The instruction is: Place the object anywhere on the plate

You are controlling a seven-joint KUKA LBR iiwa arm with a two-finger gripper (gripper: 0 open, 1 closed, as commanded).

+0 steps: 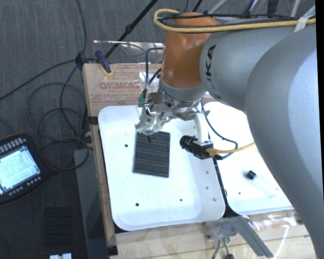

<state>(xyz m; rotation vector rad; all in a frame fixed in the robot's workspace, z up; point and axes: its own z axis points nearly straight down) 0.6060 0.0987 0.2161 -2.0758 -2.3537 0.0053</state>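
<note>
While the dark ribbed plate (152,155) lies flat in the left bin (122,208), long axis running near to far, gripper (150,133) hangs at its far edge. Finger state: cannot tell. Small black object (251,175), possibly the target, sits in right bin (261,202).

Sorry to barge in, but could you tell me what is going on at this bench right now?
A grey KUKA arm reaches in over the left white bin, its end effector low over the upper edge of a dark ribbed plate lying flat in that bin. A small black object lies in the right bin, apart from the plate, so the placing is not done.
</note>
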